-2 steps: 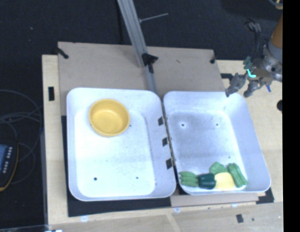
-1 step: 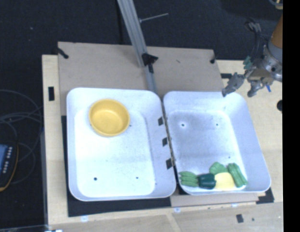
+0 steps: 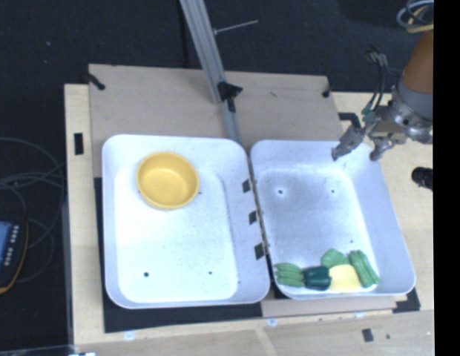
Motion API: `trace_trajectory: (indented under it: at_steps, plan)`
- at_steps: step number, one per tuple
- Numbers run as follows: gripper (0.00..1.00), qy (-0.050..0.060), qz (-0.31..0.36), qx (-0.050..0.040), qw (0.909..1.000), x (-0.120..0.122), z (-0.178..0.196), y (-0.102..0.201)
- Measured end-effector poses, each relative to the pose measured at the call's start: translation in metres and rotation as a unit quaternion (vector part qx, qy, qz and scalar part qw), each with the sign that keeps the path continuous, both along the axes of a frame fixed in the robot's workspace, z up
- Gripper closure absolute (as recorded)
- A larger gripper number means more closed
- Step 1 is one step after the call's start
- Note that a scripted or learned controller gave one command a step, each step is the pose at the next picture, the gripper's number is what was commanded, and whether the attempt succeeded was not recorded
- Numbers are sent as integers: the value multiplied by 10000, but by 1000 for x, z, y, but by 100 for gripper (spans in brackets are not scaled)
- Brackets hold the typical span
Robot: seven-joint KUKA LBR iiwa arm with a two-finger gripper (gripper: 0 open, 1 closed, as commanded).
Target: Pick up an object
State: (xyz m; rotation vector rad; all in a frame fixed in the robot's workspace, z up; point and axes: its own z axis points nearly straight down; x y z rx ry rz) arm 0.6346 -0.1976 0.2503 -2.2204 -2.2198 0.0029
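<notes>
A yellow bowl [image 3: 168, 179] sits in the upper part of the left bin [image 3: 126, 273]. Along the near edge of the right bin [image 3: 378, 199] lies a cluster of small items: a green piece [image 3: 288, 274], a dark green block [image 3: 317, 277], a yellow piece [image 3: 345, 277], and a striped green piece [image 3: 363, 267]. My gripper [image 3: 358, 150] hangs above the far right corner of the right bin, open, with nothing between its fingers. It is far from the cluster and from the bowl.
A grey metal pole [image 3: 208, 50] slants down from the top to the seam between the bins. Brown board [image 3: 274, 110] lies behind the bins. A handheld device [image 3: 6, 251] with cables rests at the far left, off the bench.
</notes>
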Motion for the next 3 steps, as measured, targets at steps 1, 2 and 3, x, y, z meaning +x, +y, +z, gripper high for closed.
trace_trajectory:
  at_steps: [1,2,3]
  plan:
    - [0,9,0,2,10000,7,-58,-2]
    - [0,3,-1,0,10000,0,-103,-4]
    - [100,-24,0,-5,10000,1,-90,-5]
